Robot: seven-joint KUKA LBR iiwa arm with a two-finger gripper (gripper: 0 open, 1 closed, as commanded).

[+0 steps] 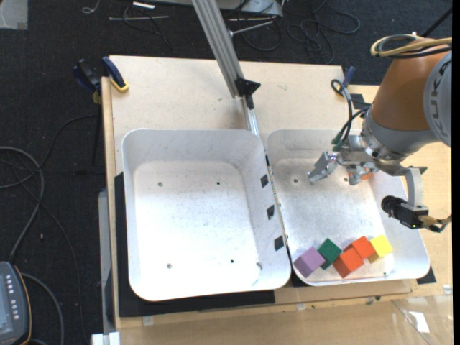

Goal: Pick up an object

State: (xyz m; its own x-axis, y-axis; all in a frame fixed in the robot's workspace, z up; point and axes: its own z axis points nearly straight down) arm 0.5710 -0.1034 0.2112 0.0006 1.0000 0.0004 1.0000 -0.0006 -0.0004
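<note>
Gripper (336, 168) hovers over my right bin (287, 146), jaws spread wide, holding nothing. Purple (310, 261), green (330, 251), orange (354, 256) and yellow (380, 246) blocks cluster at its six o'clock; left bin (136, 146) sits beside.

Two white bins (194, 149) sit side by side. Five blocks lie in the right one: one purple (310, 261), one green (330, 251), two orange (349, 262), one yellow (381, 246).

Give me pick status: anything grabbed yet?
Nothing done yet. The pincer hangs over the right bin with no block between its fingers. All four blocks, purple, green, orange and yellow, sit at the bin's near edge. Approach and grasp remain.
</note>
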